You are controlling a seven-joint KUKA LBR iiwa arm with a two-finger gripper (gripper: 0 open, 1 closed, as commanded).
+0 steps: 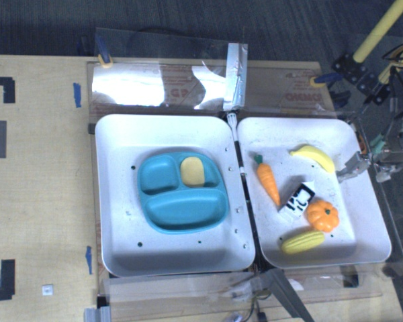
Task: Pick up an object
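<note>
Here the gripper [363,161] is seen at the right bin's [369,247] right edge — how wide it is cannot be told. The banana [314,157] lies just left, its length pointing toward it.

Both bins [114,200] were white. The tray [181,210] was blue, the lump [193,171] in it pale yellow. The carrot [268,183] was orange with a green top, the banana [314,156] yellow, the pumpkin [322,216] orange, the corn [302,241] yellow-green, the card [297,199] black-and-white. The tabletop [33,200] was pale wood.
</note>
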